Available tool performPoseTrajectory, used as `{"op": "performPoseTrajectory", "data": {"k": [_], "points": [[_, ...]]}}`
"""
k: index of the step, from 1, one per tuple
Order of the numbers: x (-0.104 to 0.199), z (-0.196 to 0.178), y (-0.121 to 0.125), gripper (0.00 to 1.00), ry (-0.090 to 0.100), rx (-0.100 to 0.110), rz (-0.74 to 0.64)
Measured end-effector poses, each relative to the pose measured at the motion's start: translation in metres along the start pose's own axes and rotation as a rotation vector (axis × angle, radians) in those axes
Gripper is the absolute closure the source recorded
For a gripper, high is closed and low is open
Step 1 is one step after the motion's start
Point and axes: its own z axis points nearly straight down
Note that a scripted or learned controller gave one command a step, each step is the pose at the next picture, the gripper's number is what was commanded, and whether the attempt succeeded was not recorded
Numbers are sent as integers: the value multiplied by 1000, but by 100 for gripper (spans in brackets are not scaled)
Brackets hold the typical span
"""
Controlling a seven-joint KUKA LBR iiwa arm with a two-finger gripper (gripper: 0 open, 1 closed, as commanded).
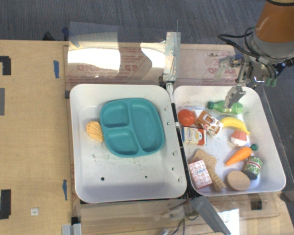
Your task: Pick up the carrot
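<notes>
I saw two white bins. The left one held a teal divided plate and a pale orange shell-shaped piece. The right one held an orange carrot with a green tip, a yellow banana, a red tomato and a green bottle. The arm was orange and grey.

Right bin: carrot lying tilted near right wall, between strawberry and small can | banana, tomato, green bottle at back | pincer low over green bottle | left bin: teal divided plate, shell-shaped cookie touching it
</notes>
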Motion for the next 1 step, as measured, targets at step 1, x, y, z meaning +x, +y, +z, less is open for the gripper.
{"op": "performPoseTrajectory", "data": {"k": [1], "points": [[81, 162, -58, 0, -1, 0, 155]]}}
